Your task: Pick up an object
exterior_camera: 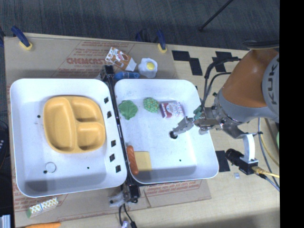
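Two white bins [203,152] are set side by side on the bench. Over the right bin the gripper [176,132] is held; whether it is open or closed cannot be told. Just beyond it a red-and-white packet [171,109] is laid flat, its long axis running left to right.

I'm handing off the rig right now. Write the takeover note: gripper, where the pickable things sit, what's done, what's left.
Gripper: low over the right bin, mid-bin, holding nothing that can be seen.
Right bin: two green items and a red-and-white packet along the far side; an orange stick and a yellow block in the near left corner.
Left bin: yellow divided tray.
Done: arm is in the bin. Left: grasp and lift one object.
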Controlling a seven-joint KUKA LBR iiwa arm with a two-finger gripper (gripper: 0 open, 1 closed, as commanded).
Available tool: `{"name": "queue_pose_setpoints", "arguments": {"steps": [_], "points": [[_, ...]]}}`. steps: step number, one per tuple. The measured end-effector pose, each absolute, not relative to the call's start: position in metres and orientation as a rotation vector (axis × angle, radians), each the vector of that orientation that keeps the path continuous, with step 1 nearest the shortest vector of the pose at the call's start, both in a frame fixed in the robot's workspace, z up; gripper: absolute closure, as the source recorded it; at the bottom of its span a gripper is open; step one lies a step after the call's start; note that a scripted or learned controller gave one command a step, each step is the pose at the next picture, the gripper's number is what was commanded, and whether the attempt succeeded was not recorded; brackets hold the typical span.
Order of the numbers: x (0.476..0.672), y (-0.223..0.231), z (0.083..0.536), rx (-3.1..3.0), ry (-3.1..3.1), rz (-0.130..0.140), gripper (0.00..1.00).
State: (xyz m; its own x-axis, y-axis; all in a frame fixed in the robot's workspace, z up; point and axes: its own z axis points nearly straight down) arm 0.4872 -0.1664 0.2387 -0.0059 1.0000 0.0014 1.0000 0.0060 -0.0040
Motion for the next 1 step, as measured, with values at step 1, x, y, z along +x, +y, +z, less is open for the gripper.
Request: {"name": "queue_pose_setpoints", "arguments": {"steps": [1], "points": [[0.5346, -0.2060, 0.1424, -2.389, -2.033, 0.005, 0.00]]}}
